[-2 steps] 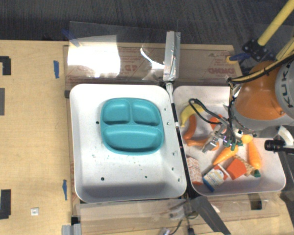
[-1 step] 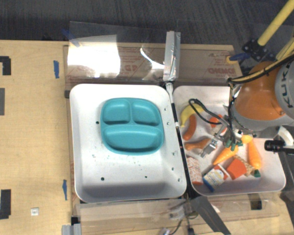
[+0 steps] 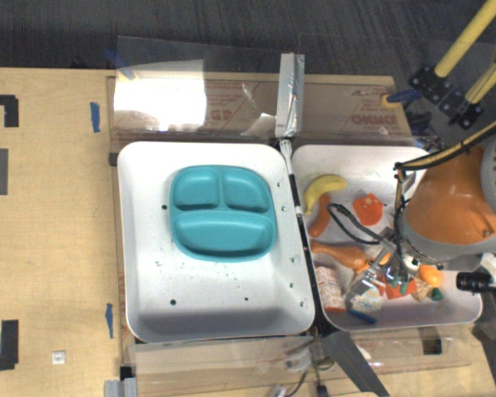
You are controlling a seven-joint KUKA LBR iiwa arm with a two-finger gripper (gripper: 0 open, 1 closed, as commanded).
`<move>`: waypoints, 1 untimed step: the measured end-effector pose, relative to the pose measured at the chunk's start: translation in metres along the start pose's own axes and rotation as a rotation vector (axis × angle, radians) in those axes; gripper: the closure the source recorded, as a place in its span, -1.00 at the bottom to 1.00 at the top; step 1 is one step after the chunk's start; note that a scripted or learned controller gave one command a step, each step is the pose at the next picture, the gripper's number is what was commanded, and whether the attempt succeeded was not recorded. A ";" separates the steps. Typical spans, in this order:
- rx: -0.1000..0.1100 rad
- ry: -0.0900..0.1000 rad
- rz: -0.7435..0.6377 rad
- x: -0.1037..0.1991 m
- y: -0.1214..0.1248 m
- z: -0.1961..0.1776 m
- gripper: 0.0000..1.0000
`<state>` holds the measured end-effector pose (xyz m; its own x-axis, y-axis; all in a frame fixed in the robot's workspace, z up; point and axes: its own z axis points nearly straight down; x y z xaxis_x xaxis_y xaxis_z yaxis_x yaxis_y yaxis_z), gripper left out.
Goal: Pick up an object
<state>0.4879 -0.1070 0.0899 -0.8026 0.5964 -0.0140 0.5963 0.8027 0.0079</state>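
Red print on cardboard [image 3: 231, 106]; illegible.

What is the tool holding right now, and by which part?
Cannot be told: the tool sits low among cluttered small objects in the right shallow white bin, its tip obscured.

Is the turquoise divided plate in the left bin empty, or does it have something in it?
Empty. The turquoise divided plate lies flat in the left white bin, and its three compartments show only bare turquoise surface.
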 end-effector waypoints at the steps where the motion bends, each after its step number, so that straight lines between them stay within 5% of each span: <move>1: 0.003 0.005 0.094 -0.075 0.066 -0.073 -1.00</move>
<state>0.5861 -0.0983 0.1644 -0.7430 0.6693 -0.0086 0.6692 0.7430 0.0064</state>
